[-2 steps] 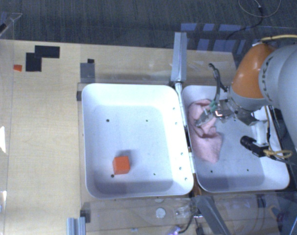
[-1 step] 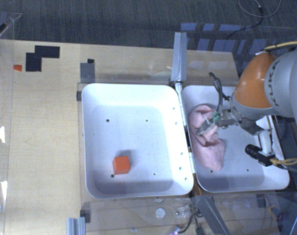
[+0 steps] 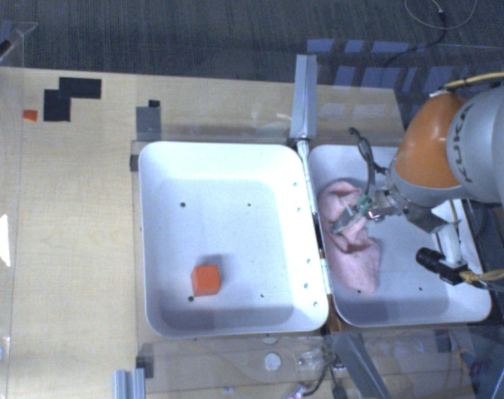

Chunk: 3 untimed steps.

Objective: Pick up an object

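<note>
From where I stand, the grey arm with its orange band (image 3: pixel 428 152) leans in from the right over the right-hand bin (image 3: pixel 460 306), and its claw (image 3: pixel 356 214) is down on a crumpled pink cloth (image 3: pixel 352 248) lying at that bin's left side, close to the wall shared with the other bin. The claw sits right on the upper part of the cloth, touching it, but whether it is clenched or released I cannot tell; the tips are too small and dark against the fabric. In the left-hand bin (image 3: pixel 169 173) a small orange block (image 3: pixel 206 280) rests toward the near left corner, well apart from the arm. The pale wooden tabletop (image 3: pixel 69 248) carries both bins.
</note>
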{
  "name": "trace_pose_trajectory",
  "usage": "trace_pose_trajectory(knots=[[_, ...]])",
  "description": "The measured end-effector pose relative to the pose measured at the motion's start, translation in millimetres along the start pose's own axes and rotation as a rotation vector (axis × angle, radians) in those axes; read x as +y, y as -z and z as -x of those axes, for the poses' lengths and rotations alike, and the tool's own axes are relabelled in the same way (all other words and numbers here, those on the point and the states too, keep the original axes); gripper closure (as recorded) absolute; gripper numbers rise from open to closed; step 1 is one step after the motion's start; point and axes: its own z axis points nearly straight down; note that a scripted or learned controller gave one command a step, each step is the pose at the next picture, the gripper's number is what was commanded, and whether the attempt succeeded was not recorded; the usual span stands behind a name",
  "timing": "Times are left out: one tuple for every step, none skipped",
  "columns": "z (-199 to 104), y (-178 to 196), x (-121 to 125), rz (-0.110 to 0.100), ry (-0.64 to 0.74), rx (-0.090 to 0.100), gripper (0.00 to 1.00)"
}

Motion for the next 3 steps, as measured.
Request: trace_pose_trajectory(knots=[[21.5, -3.3, 65.2, -0.009, -0.152, 0.004, 0.0], [3.9, -0.4, 19.3, -0.001, 0.078, 0.002, 0.0], [1.9, 12.1, 23.4, 0.006, 0.082, 0.003, 1.0]])
